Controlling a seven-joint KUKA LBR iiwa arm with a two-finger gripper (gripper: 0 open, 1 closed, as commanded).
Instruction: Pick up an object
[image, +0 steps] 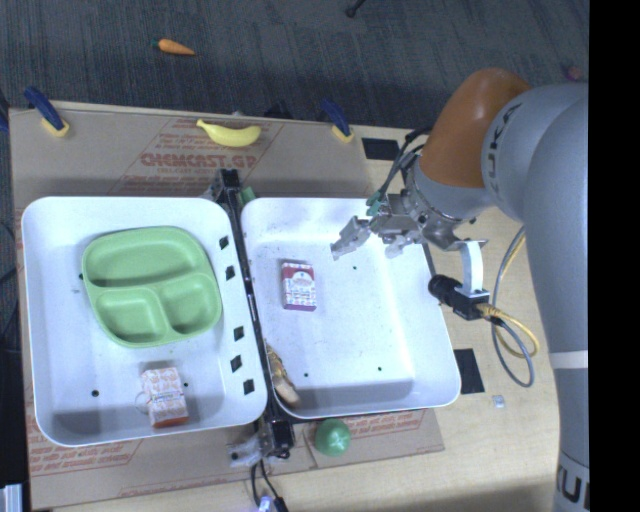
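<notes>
The claw (352, 240), its grip state impossible to tell, hovers over the right bin (420, 375), the small red carton (298, 285) lying just left and below, long axis upright.

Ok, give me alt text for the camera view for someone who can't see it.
A grey arm's gripper hovers over the right bin, up and to the right of a small red packet lying in it. The left bin holds a green divided tray and a small carton. A banana and a green ball lie outside the bins.
</notes>
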